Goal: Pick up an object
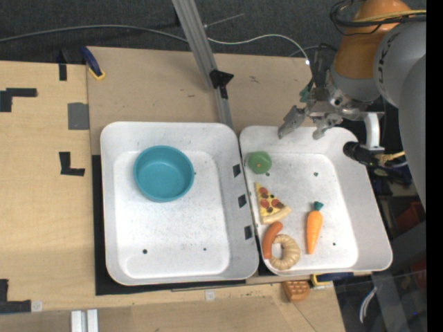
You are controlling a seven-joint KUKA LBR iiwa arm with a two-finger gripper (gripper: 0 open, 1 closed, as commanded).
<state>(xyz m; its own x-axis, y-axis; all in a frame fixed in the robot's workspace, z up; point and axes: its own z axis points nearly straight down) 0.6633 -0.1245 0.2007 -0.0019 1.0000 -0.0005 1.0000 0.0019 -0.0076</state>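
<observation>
The right bin (360,251) contains the candidate objects: a carrot (313,229) lies upright in the frame near the bin centre, its green top pointing toward the far edge. To its left, a pizza slice (268,203) rests close to the bin's left wall. Just below the slice, a hot dog (270,236) and a doughnut (285,251) lie touching each other near the front left corner. A small green round object (259,162) sits at the far left corner. The left bin (124,247) holds a teal bowl (163,173) in its far left portion. The gripper (306,124) hangs above the far rim of the right bin, well apart from every object. Its fingers are spread apart with nothing between them.
</observation>
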